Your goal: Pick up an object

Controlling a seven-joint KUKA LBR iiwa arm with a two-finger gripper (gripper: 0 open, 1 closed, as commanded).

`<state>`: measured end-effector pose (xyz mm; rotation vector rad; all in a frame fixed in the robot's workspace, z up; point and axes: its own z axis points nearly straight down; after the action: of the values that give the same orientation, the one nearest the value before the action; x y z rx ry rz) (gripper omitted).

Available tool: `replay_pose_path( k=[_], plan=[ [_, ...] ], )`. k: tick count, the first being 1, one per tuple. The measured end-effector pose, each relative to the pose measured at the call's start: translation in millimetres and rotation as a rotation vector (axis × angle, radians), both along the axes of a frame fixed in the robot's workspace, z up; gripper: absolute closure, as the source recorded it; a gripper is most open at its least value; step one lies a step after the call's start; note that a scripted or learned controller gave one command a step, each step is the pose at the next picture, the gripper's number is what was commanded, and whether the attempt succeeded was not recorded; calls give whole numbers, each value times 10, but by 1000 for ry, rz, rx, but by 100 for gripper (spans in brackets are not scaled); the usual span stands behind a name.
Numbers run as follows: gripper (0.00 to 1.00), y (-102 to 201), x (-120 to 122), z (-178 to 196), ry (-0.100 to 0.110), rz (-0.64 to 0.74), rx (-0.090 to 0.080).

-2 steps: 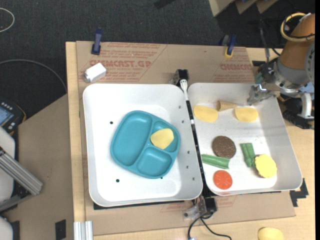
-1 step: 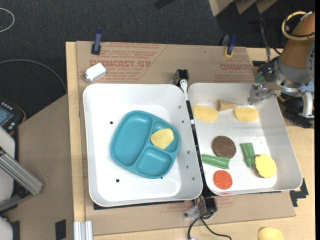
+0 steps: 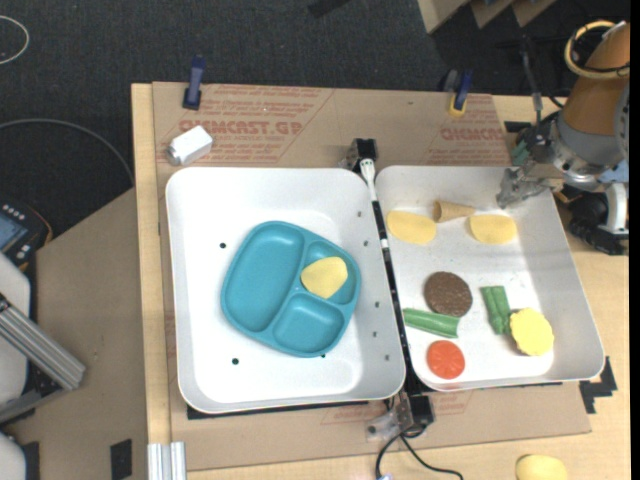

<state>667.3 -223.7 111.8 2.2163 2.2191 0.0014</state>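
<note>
A yellow object [image 3: 541, 466] lies at the bottom edge of the view on the bare bench, outside both bins and nearest the camera. Just above it, the right bin [image 3: 575, 268] holds the loose pieces for picking. Along its near side sit a red round piece [image 3: 446, 359], a green bean-like piece [image 3: 430, 321] lying flat, and a lumpy yellow piece [image 3: 531, 332] that touches the lower end of a second green piece [image 3: 495, 307]. A brown round patty [image 3: 447, 293] lies in the middle of this bin. Toward the far side are a pale yellow slice [image 3: 412, 228], a small tan cone [image 3: 453, 210] lying on its side, and another pale yellow slice [image 3: 493, 229].

The gripper [image 3: 517, 189] hangs over the far right corner of the right bin, just beyond the second yellow slice and near the cone. Its fingers are too small and blurred to say how far apart they stand, and nothing can be made out between them.

The left bin [image 3: 195, 268] holds a teal divided plate [image 3: 265, 283], set at a slant. One yellow piece [image 3: 324, 276] rests in the plate's right-hand compartment, across the ridge between sections.

On the cardboard beyond the left bin lies a small white block [image 3: 190, 145].
</note>
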Motion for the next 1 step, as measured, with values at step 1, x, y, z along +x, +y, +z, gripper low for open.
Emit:
replay_pose_path(
  k=[1],
  plan=[
    [100, 3, -6, -60, 4, 0, 2]
  ],
)
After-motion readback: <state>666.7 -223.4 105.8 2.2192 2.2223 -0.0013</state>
